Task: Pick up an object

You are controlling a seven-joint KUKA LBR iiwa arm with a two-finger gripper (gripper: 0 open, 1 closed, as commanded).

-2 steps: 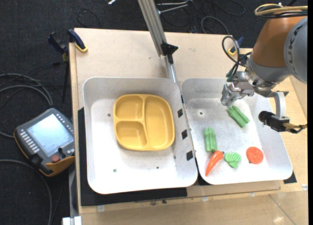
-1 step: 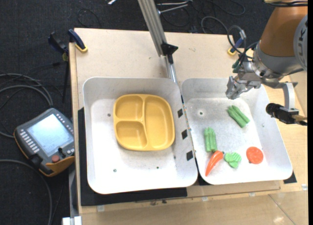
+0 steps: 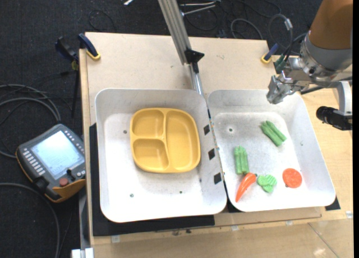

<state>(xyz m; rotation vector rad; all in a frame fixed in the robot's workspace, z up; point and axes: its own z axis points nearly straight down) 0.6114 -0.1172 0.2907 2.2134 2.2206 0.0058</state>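
Toys lie scattered in the right bin (image 3: 314,139): a green bean (image 3: 273,132) toward the far side, a second green piece (image 3: 241,160) nearer the divider, an orange carrot (image 3: 245,186) at the near edge, a small green lump (image 3: 267,182) just beside the carrot, and a red disc (image 3: 291,178) further right. None of them touch my gripper (image 3: 276,92), which hangs above the far rim of that bin, well apart from the bean below it. Nothing sits in my gripper; whether it is apart or together I cannot tell from this angle. My arm (image 3: 331,27) comes in from the right, orange band above the grey wrist. The left bin (image 3: 112,150) holds a yellow tray (image 3: 166,140) with three compartments, lying flat near its middle. Both bins rest side by side on the wooden surface (image 3: 140,60). A metal pole (image 3: 174,15) slants up from between the bins. On the floor to the left lies a pendant (image 3: 53,161) with a lit screen, amid black cables.
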